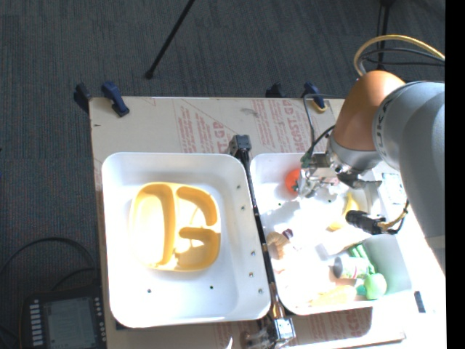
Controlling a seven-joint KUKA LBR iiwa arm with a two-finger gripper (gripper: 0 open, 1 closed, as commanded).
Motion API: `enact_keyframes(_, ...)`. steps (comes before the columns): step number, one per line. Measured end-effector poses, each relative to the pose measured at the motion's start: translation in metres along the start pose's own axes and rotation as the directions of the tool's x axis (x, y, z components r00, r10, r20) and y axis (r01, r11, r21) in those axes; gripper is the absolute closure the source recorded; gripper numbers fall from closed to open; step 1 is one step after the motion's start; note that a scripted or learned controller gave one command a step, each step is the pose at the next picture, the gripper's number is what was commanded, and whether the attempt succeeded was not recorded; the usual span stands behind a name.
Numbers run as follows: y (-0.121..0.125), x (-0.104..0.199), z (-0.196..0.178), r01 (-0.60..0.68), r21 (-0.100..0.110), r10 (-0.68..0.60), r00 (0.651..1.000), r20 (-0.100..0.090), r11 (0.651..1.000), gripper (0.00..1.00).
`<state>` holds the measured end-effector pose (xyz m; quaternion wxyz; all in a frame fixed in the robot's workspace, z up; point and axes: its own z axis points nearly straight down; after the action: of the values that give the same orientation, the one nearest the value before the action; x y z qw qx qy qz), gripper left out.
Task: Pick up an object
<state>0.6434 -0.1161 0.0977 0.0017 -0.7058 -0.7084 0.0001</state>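
Observation:
My gripper [314, 183] hangs low over the far left part of the right bin [290, 307], below the arm's orange band. It sits right beside a small orange-red object [291, 179], which lies just to its left. The right bin also holds a brown-capped item [278, 242], a white tube [333, 249], a red-and-white can [347, 267], green pieces [372, 282] and a yellow bit [334, 227]. Glare washes out the bin floor.
The left bin [123, 297] holds a yellow divided tray [176, 226]. A black divider rail [256, 209] runs between the bins. Clamps [115, 97] grip the board's far edge. A black cable plug [367, 222] sticks out by the wrist.

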Motion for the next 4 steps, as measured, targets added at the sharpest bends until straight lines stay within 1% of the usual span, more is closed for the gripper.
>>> enact_keyframes(1,0.000,0.000,0.000,0.000,0.000,0.000,1.000,0.000,1.000,0.00)
enact_keyframes(2,0.001,0.030,0.010,-0.001,0.000,0.001,1.000,0.001,1.000,0.00)
enact_keyframes(4,0.001,0.030,0.010,-0.001,0.000,0.001,1.000,0.001,1.000,0.00)
